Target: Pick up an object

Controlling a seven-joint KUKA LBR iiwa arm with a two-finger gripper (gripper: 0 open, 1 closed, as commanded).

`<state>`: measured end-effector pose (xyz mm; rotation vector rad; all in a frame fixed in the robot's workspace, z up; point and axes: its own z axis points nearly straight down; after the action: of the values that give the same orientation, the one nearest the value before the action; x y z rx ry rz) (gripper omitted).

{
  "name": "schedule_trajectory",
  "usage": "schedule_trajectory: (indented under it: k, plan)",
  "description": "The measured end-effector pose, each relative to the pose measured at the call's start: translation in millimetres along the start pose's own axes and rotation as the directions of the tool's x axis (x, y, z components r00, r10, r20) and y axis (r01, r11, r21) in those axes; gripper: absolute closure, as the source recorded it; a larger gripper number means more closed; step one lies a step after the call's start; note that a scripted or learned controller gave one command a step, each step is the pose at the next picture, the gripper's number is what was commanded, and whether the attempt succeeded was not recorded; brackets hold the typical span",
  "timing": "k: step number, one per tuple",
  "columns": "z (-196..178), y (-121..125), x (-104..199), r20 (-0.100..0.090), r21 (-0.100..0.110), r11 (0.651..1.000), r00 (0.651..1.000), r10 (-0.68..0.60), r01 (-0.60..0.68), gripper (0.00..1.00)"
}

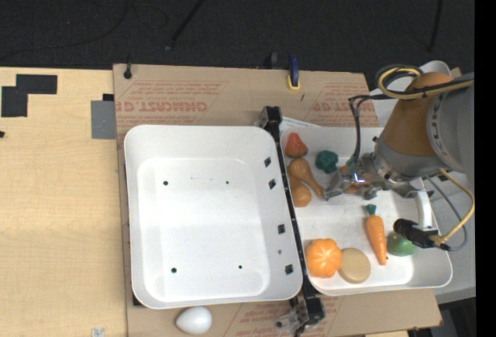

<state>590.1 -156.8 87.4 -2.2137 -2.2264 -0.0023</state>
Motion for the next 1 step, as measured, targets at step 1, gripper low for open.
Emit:
schedule_trajectory:
  k: [1]
  plan:
    - [-0.9,10.9,51.2,0.007,0.0,1.0,1.0,0.009,-0.009,0.0]
